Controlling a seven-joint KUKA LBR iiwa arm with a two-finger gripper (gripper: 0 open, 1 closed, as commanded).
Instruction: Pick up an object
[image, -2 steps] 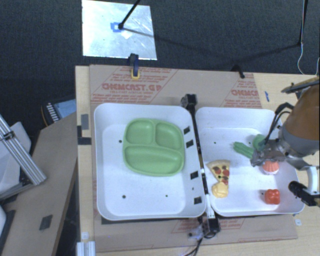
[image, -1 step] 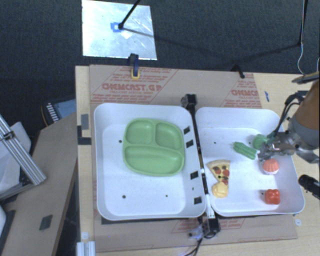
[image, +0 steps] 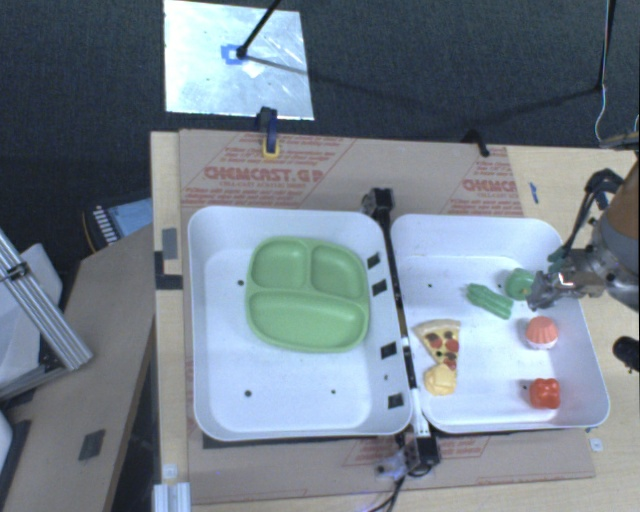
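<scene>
In the right bin (image: 470, 235) lie a green toy vegetable (image: 489, 299), a pizza slice (image: 440, 340), a yellow lumpy toy (image: 439, 378), a pink and white round toy (image: 541, 331) and a red toy (image: 543, 393). My gripper (image: 543, 290) reaches in from the right at the bin's right side. It hangs just right of the green vegetable and above the pink toy. A round green piece (image: 519, 284) sits right against the gripper's tip.
The left bin (image: 215, 390) holds a green divided plate (image: 305, 294). Black clips (image: 380, 290) run along the seam between the bins. The bench edge and a metal frame (image: 35, 300) stand at the left.
</scene>
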